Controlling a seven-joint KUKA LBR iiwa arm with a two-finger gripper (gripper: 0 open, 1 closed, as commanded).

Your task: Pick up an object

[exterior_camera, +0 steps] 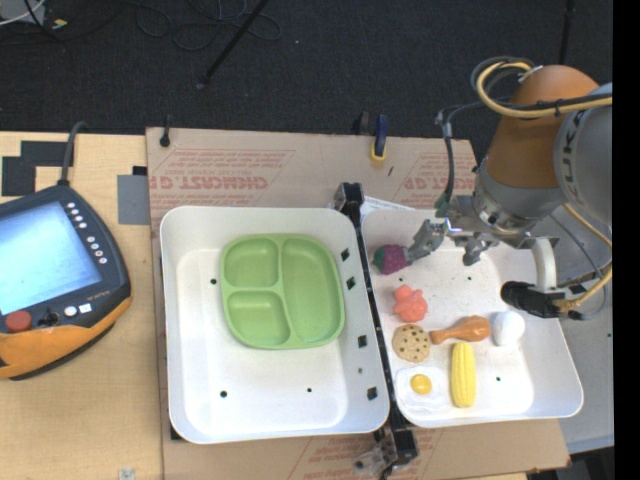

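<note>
Reaching in from the right, the grey arm with its orange band (535, 118) hangs over the upper part of the right bin (560, 393). Its gripper (452, 240) sits low above the white floor there, and the two fingers (428, 238) are spread apart with nothing between them. Just off the left finger lies a purple toy that looks like a bunch of grapes (391, 258), close to the divider between the bins.

Further down the same bin the rest of the play food is gathered: a pink strawberry-like piece (409, 303), a round cookie (410, 343) touching the tip of a chicken drumstick (462, 330), a white egg-shaped piece (508, 328) at the drumstick's other end, a yellow corn cob (462, 373) standing lengthwise below, and a fried egg (421, 383) just beside the cob. None of these touches the gripper.

The left bin (190, 318) holds a green divided plate (282, 291) with three compartments, lying flat and slightly toward the upper right of the bin.

Both bins rest on a cardboard sheet (260, 173) on the tabletop. At the far left sits the arm's control pendant (55, 273), its screen lit pale, orange casing along its lower edge.
</note>
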